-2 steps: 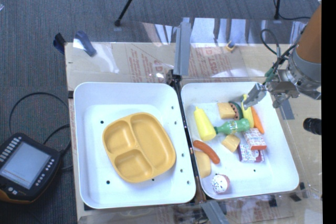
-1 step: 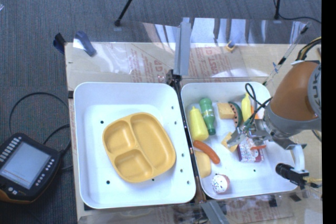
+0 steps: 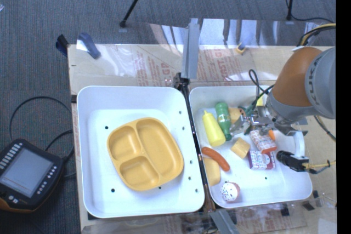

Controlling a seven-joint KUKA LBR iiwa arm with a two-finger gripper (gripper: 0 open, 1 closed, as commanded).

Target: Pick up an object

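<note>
Left bin (image 3: pixel 90 118): holds a yellow divided plate (image 3: pixel 145 153), well apart from the arm.
Right bin (image 3: pixel 299 186): crowded; yellow bottle (image 3: pixel 213 127) and green bottle (image 3: pixel 223 114) side by side, sausage (image 3: pixel 215 158), cheese block (image 3: pixel 240 148), red-and-white packet (image 3: pixel 262 141), round white toy (image 3: pixel 230 191).
Gripper (image 3: pixel 253 121): low over the bottles and packet; whether it is spread or pinching cannot be told.
Risk, judged: tight clutter may make it nudge neighbours, catch two items, or slip off a rounded bottle.
</note>
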